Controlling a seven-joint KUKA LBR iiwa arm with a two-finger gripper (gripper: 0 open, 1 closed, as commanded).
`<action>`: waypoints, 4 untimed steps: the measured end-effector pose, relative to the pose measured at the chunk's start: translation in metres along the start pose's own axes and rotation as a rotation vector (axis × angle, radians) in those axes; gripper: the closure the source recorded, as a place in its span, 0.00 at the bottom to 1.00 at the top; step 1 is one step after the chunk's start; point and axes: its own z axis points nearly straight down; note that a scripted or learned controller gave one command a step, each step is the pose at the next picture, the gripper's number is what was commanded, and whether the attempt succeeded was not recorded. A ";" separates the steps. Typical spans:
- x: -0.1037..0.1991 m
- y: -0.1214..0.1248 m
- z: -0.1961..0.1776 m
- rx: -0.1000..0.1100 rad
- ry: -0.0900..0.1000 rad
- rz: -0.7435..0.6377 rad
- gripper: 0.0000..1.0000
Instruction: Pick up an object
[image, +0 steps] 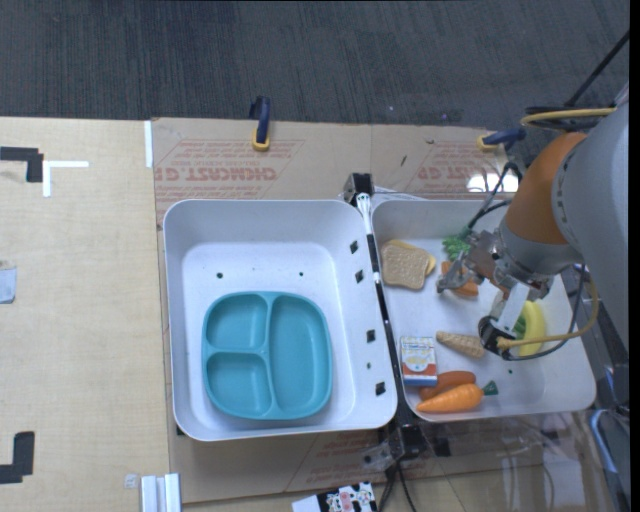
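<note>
My jaws (462, 275) hang low in the right bin (560, 395); whether they are apart or together I cannot tell. Toast (406, 265) lies just left of them, a banana (533, 326) right and nearer, a carrot (452, 399) well below.

We see the arm (575, 200) cut off by the right edge. It covers a part of the right bin (560, 395) and most of a green thing (457, 243), too hidden to name. The gripper (462, 275) is over a small orange thing (466, 290), and we cannot tell its fingers. A banana (533, 326) is half hidden behind the wrist.
</note>
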 end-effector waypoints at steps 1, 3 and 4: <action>-0.001 0.000 -0.008 0.003 -0.002 -0.004 1.00; 0.013 0.028 -0.147 0.000 -0.001 0.378 1.00; -0.011 0.022 -0.002 -0.003 0.003 0.522 1.00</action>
